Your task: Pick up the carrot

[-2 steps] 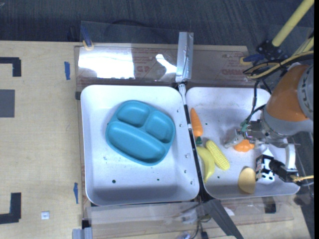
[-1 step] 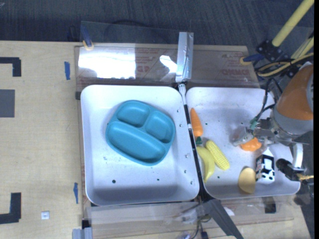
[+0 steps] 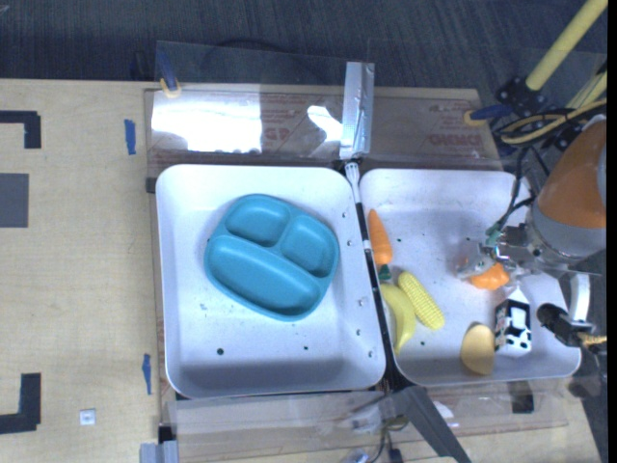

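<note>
Carrot at right bin's left edge, frame centre, above banana and corn, tool right over orange piece, grip state unclear

orange carrot, blue plate, yellow corn, white bins.

Counted contents of the two bins

Two white bins are seen: the left bin holds one blue divided plate; the right bin holds one carrot, one corn cob, one banana, one orange piece, one tan item and one black-and-white toy.
</note>
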`<state>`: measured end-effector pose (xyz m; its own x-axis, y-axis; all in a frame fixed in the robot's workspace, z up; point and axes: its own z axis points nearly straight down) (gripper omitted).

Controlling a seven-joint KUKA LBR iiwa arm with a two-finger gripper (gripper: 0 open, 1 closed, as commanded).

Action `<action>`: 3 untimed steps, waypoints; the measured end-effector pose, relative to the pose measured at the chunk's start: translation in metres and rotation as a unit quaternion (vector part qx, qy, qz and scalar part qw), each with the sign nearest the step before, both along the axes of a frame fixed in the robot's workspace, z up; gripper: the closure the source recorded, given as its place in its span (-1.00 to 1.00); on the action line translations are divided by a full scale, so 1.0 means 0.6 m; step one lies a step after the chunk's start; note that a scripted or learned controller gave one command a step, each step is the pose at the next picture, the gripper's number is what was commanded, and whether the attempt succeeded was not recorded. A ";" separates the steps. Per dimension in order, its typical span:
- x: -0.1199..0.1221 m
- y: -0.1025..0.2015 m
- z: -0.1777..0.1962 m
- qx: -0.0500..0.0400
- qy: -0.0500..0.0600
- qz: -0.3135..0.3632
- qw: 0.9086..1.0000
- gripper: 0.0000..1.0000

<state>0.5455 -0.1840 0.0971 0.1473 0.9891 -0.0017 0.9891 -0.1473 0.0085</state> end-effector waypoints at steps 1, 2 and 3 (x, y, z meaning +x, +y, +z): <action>0.000 0.000 0.000 0.000 0.000 0.000 1.000 -1.00; 0.001 0.001 0.016 0.000 0.000 0.001 1.000 1.00; 0.001 0.001 0.015 0.000 0.000 0.001 1.000 -1.00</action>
